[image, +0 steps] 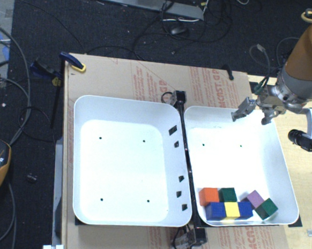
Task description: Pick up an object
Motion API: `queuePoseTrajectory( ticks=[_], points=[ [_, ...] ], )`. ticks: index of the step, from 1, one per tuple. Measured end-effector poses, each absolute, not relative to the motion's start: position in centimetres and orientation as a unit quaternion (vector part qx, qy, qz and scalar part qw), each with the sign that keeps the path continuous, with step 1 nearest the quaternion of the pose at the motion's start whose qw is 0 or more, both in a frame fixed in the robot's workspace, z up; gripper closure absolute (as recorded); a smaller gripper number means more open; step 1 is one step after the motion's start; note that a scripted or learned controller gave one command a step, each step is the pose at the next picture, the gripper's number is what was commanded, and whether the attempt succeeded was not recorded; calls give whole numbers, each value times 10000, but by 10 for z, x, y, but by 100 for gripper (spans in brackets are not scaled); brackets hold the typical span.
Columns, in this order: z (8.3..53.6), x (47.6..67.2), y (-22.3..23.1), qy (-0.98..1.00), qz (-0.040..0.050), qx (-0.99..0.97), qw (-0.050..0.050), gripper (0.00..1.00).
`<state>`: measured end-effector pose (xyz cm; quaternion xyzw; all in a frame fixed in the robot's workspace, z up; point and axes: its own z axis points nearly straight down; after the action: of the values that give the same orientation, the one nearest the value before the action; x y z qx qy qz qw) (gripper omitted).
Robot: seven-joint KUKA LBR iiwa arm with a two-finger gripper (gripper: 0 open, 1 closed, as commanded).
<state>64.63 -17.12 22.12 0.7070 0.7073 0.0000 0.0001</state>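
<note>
Several small blocks lie bunched at the near edge of the right bin (283, 153): an orange block (210, 195), a dark green block (228, 194), a blue block (215, 210), a yellow block (231, 209), another blue block (244, 209), a purple block (255, 198) and a green block (266, 208). My gripper (253, 113) hangs over the far right corner of that bin, well away from the blocks. Its two fingers are spread apart with nothing between them.
The left bin (127, 111) sits beside the right one on a cardboard sheet (149, 78). Black clips (172, 130) line the seam between the bins. Cables and a clamp (72, 62) lie on the dark floor beyond the bench.
</note>
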Motion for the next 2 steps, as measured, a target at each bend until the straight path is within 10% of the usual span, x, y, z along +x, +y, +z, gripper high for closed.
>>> queuePoseTrajectory(
  ticks=[2],
  points=[
    [105, 656, -166, 7075, -11, 7067, -19, 0]
  ],
)
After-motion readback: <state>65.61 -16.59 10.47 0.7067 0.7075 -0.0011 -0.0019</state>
